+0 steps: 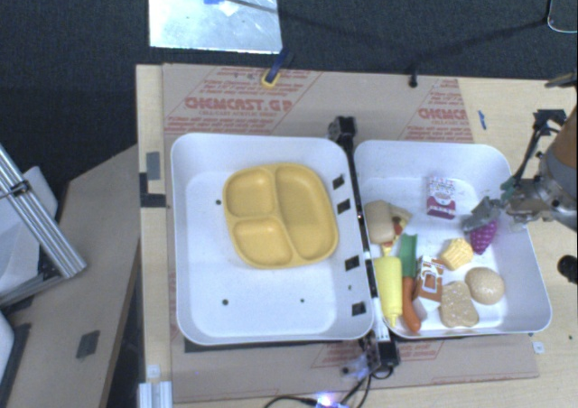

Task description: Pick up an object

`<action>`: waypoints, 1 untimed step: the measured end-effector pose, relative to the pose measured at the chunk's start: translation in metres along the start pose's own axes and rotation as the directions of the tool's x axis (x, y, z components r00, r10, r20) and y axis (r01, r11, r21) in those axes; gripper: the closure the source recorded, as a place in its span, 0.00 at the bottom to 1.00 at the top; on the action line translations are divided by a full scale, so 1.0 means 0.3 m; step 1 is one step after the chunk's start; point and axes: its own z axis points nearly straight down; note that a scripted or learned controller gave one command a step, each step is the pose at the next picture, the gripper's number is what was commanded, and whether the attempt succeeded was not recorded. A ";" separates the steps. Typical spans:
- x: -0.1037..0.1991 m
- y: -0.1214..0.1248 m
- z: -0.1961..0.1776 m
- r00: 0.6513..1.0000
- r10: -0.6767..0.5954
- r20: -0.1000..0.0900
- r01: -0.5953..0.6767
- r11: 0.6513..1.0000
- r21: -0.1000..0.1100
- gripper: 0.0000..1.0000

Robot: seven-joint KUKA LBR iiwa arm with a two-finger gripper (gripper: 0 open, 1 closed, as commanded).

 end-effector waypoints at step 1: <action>0.002 0.010 -0.024 1.000 -0.004 0.004 0.004 1.000 -0.013 0.00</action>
